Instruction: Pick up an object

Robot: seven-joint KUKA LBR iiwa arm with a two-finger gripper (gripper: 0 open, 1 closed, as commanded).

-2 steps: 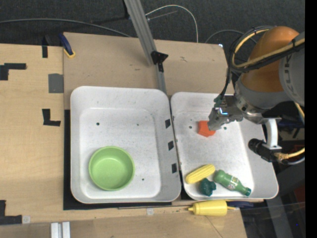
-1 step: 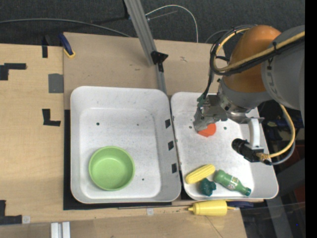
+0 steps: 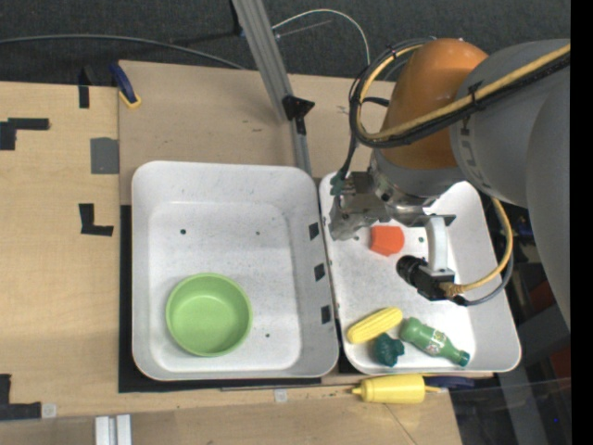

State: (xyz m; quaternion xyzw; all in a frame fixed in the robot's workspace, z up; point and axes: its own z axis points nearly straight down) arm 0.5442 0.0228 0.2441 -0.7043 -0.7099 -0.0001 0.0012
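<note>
2 shallow white bins sit side by side on the counter (image 3: 56, 276). In the left bin (image 3: 167, 193) a green bowl (image 3: 208, 314) rests upright in the near left part. The right bin (image 3: 496, 336) carries the other things. An orange block (image 3: 388, 239) lies around the middle of it, just right of the gripper (image 3: 345, 213). Along the near side lie a yellow corn cob (image 3: 373, 324), a dark green piece (image 3: 388, 349) just in front of it, and a green bottle (image 3: 434, 339) on its side, to the right of both and close beside them. A yellow bottle-like thing (image 3: 393, 389) lies outside the bins on the counter, just beyond the near rim of the right bin.

The arm (image 3: 435, 100), with its orange band, reaches in from the right and hangs over the far part of the right bin. Its gripper is low at the bin's left side, next to the wall shared with the left bin. Whether it is spread or closed I cannot tell, since the wrist body covers that part. Nothing visible sits in its grasp; the orange block lies beside it. A black cable plug (image 3: 419, 276) hangs to the right of the gripper, above the bin floor.
</note>
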